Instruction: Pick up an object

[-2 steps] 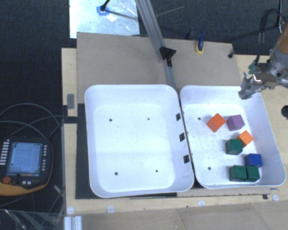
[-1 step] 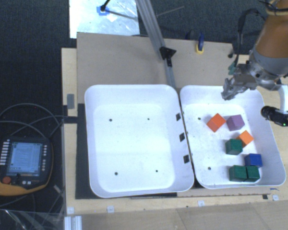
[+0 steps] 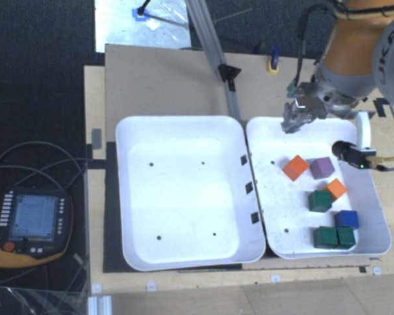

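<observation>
Surface (image 3: pixel 177 90) carrying two white bins side by side. The left bin (image 3: pixel 184 126) occupies centre frame. The right bin (image 3: pixel 266 130) gathers the candidate blocks toward lower right, within the arm's (image 3: pixel 361 38) reach: orange block (image 3: pixel 295 167), purple block (image 3: pixel 322 167), small orange block (image 3: pixel 337 188), green blocks (image 3: pixel 320 200), blue block (image 3: pixel 347 218). The end effector (image 3: pixel 294 120) hovers over the bin's upper edge, nothing visibly grasped; its opening cannot be judged.

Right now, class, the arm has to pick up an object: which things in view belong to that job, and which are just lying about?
Job: pincer; right bin; orange blocks; purple block; green blocks; blue block.

Lying about: left bin; pendant; tripod leg.
</observation>
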Robot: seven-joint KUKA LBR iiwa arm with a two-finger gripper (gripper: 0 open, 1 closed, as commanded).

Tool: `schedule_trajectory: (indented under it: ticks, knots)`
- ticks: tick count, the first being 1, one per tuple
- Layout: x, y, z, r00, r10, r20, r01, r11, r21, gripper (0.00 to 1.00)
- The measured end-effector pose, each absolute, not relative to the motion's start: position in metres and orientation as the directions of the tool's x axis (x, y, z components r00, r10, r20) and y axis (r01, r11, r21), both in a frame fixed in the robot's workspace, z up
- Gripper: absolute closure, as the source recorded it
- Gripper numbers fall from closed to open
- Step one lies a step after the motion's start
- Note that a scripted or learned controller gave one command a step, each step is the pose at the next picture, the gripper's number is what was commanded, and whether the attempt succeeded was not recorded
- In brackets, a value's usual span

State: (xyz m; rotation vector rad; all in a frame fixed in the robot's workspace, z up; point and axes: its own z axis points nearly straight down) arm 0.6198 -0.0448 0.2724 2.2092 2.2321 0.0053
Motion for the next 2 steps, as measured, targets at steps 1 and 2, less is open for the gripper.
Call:
schedule_trajectory:
  ticks: [1,2]
  knots:
    - [0.629,0.0,0.255,-0.009,1.0,0.002,1.0,0.009,0.001,1.0]
    - [0.641,0.056,0.239,-0.01,1.0,0.002,1.0,0.01,0.002,1.0]
